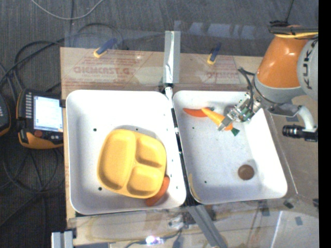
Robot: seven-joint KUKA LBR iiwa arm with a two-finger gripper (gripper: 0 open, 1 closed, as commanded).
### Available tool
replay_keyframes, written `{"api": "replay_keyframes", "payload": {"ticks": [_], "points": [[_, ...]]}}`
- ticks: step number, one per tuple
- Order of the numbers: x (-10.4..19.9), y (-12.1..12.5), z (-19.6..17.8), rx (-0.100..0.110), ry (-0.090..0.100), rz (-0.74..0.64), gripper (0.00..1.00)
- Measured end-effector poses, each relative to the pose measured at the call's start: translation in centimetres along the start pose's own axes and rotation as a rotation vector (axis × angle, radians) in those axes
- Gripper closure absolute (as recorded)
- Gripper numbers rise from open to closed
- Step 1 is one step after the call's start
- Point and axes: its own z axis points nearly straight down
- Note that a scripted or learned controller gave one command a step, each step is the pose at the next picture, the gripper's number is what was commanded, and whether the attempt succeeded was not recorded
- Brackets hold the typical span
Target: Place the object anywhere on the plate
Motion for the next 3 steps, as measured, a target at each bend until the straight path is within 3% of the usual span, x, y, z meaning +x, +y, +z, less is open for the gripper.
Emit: {"api": "replay_keyframes", "payload": {"ticks": [1, 2, 3], "points": [[7.4, 1.5, -1.3, 0.001, 0.001, -0.29, 1.0], [14.6, 2.3, 0.2, 0.002, 0.002, -0.393, 1.0], [17.7, 5.7, 0.6, 0.002, 0.002, -0.442, 1.0]]}}
